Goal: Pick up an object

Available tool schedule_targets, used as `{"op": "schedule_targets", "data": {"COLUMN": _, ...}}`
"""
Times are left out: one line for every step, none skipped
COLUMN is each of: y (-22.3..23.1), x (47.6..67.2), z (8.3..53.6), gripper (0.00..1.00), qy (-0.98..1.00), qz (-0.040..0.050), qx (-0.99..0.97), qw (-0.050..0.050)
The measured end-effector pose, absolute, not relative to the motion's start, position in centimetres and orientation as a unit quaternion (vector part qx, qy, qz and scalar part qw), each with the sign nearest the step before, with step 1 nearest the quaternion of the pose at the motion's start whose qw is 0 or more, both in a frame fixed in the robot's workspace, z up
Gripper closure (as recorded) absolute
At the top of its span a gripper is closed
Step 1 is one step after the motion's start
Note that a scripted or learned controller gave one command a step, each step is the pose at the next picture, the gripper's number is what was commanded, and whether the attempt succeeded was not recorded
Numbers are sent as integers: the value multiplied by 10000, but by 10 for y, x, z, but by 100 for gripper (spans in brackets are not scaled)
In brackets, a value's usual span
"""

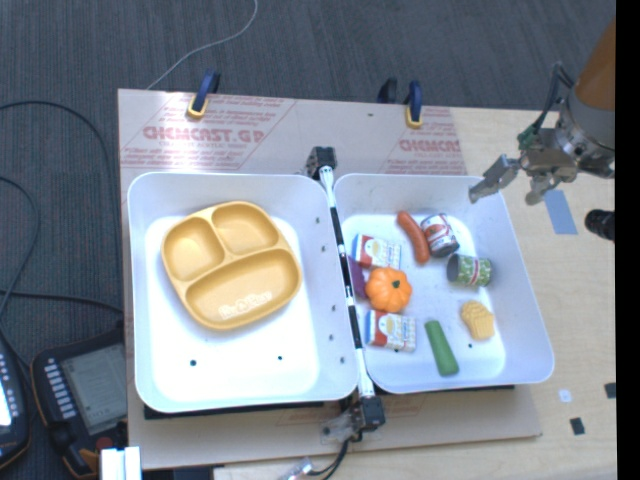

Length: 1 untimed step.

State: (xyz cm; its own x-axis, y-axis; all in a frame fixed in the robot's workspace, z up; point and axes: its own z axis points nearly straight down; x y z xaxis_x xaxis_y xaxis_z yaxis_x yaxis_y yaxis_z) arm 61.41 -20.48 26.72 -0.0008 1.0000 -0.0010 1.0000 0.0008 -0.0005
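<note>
Hovering above the upper right corner of the right bin, the gripper is spread wide and carries nothing. We find the pumpkin, sausage, two cans, cucumber and corn lying inside that bin.

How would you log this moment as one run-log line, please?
phase: approach | gripper: open, holding nothing, over right bin's far corner | pumpkin: in right bin

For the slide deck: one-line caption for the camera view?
Open gripper poised beside the right bin of toy food, nothing grasped; yellow divided plate sits in the left bin.
</note>
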Motion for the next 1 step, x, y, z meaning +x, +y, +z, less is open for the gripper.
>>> {"op": "schedule_targets", "data": {"y": -215, "x": 633, "z": 98, "gripper": 0, "qy": 7095, "qz": 52, "qx": 7046, "qw": -22}}
